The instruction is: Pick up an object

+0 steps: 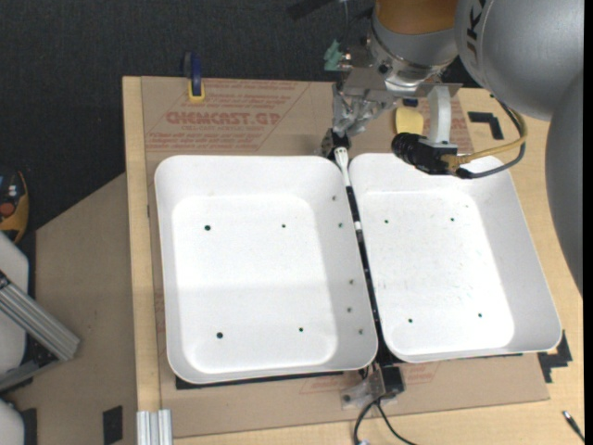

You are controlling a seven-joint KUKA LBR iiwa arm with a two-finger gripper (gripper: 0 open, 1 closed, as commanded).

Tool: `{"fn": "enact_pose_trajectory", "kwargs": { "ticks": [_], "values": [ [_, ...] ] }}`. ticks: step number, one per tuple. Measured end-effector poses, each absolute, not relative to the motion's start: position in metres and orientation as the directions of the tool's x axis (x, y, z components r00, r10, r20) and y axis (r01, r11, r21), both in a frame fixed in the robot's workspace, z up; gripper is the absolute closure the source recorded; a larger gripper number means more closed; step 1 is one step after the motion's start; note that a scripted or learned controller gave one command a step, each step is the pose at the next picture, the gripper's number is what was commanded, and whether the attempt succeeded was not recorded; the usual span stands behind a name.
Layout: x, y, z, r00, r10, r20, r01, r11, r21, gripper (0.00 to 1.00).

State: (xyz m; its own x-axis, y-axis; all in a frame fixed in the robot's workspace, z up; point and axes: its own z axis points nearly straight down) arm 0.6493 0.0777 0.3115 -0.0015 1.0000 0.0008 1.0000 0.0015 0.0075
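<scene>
The grey KUKA arm with the orange band [519, 35] is reaching in from the right and hanging its 2-finger gripper [345, 128] over the back rims of the 2 shallow white plastic bins, just where the left bin [176, 248] and the right bin [519, 248] are meeting. Whether the gripper is released or clenched cannot be told from this angle.

A small dark shape [332, 143] is sitting at the gripper's tip, touching the seam between the rims. It is too small to tell whether it is the object to pick or part of the tool, so the object's place is staying uncertain.

The risks are coming from that position. The gripper is working above hard rims, not a flat floor, so a descent here is likely to be striking a rim or wedging into the seam. A looping black cable [426, 151] is hanging just beside the right bin's back rim and could be snagging it. A close on nothing would be lifting nothing.
</scene>
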Motion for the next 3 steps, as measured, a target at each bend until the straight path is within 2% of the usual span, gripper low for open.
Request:
{"fn": "enact_pose_trajectory", "kwargs": {
  "ticks": [1,2,3],
  "values": [
    [0.666,0.17,0.267,-0.009,1.0,0.003,1.0,0.009,0.0,1.0],
    [0.668,0.115,0.315,0.005,1.0,-0.001,1.0,-0.005,0.008,1.0],
    [0.664,0.197,0.264,-0.008,1.0,0.002,1.0,0.008,-0.007,1.0]
  ]
}}
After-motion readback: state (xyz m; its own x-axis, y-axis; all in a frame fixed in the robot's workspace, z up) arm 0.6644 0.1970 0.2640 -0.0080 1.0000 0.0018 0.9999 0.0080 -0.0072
